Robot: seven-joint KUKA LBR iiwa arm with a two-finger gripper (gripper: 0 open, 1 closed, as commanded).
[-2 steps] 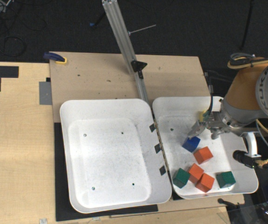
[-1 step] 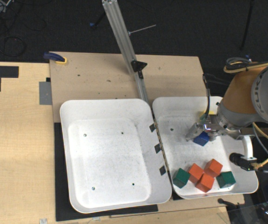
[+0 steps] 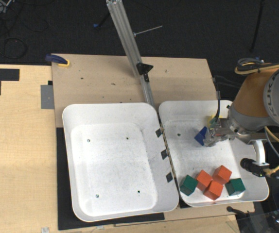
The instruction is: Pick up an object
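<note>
Wooden desk (image 3: 105,81) bearing two white bins: in the right bin (image 3: 188,115) a blue block (image 3: 200,136) is met by the lowered pincer (image 3: 211,136), whose grip cannot be told, so lifting is judged pending; red and green blocks (image 3: 212,181) are left near the front wall.

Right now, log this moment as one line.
gripper: in right bin, at blue block, grasp unclear | five blocks clustered near front: three orange, two green
</note>
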